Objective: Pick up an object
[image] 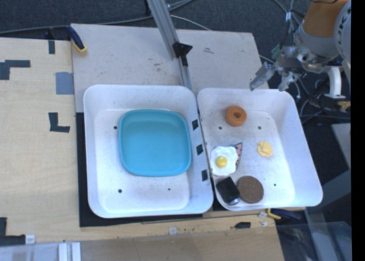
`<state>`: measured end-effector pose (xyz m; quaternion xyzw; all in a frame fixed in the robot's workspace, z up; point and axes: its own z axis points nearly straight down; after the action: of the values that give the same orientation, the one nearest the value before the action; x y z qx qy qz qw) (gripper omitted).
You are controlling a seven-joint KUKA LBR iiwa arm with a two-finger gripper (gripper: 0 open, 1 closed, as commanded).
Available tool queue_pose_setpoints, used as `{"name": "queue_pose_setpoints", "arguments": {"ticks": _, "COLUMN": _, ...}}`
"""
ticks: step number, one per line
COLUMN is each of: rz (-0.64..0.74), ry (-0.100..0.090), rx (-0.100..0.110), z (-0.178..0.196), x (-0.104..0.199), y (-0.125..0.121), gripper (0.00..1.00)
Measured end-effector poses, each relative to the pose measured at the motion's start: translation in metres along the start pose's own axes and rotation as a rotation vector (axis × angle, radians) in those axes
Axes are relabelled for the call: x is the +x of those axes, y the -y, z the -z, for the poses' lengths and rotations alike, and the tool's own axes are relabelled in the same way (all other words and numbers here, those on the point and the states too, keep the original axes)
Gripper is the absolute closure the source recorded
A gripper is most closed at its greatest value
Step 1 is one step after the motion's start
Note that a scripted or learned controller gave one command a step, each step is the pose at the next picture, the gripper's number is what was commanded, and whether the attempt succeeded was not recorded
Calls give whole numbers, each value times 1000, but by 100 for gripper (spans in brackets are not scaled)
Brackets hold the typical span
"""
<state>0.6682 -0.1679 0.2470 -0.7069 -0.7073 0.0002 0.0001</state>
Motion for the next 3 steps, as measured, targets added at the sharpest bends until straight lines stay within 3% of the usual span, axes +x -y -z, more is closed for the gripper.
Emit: {"name": "queue_pose_setpoints", "arguments": {"ticks": 3, "rz": 1, "ry": 0, "rx": 3, "z": -152, "x": 10, "y": -7, "gripper": 0}}
